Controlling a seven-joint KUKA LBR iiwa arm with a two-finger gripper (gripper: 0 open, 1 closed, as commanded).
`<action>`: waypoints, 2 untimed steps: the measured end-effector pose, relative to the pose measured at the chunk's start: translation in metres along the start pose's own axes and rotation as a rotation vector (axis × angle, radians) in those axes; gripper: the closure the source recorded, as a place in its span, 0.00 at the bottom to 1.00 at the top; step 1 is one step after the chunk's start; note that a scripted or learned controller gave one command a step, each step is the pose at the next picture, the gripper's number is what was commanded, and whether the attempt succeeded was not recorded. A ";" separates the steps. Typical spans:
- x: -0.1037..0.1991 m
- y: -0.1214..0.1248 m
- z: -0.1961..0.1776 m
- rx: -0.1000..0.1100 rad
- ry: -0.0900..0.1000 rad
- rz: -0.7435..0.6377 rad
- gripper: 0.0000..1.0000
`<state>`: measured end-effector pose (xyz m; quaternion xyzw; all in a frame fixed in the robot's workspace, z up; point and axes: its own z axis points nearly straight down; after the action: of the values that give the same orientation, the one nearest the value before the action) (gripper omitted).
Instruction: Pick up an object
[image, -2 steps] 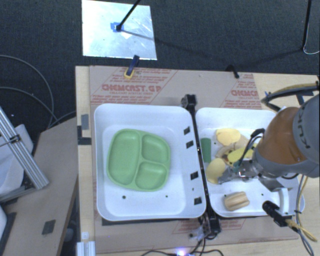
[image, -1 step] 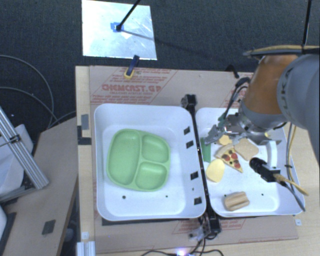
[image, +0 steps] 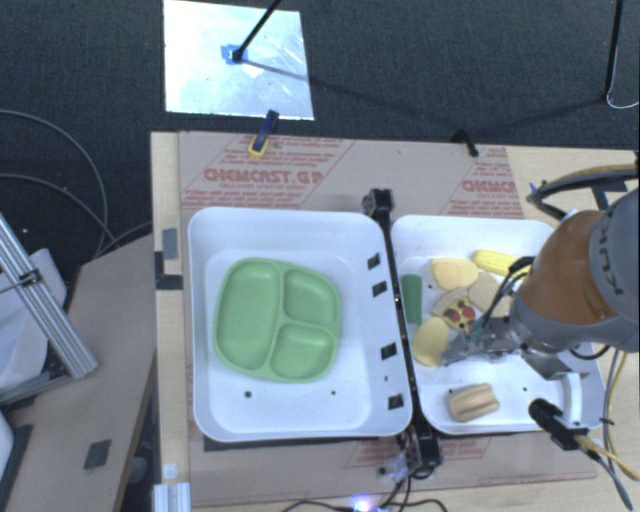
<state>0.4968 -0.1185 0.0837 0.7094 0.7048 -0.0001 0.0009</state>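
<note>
Right bin: jaws touch yellow toy food, opening unclear.

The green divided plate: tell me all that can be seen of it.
The green divided plate is pale green and looks like matte plastic. It has rounded corners and three compartments: one long one on the left, two smaller ones on the right. It lies flat, slightly turned, near the middle of the left bin. Nothing lies in it and nothing else touches it.
</note>
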 end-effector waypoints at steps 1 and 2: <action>0.035 0.015 -0.001 -0.002 0.000 -0.011 0.00; 0.034 0.016 -0.013 -0.007 0.000 -0.010 1.00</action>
<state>0.5129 -0.0845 0.0965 0.7058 0.7084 0.0022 0.0031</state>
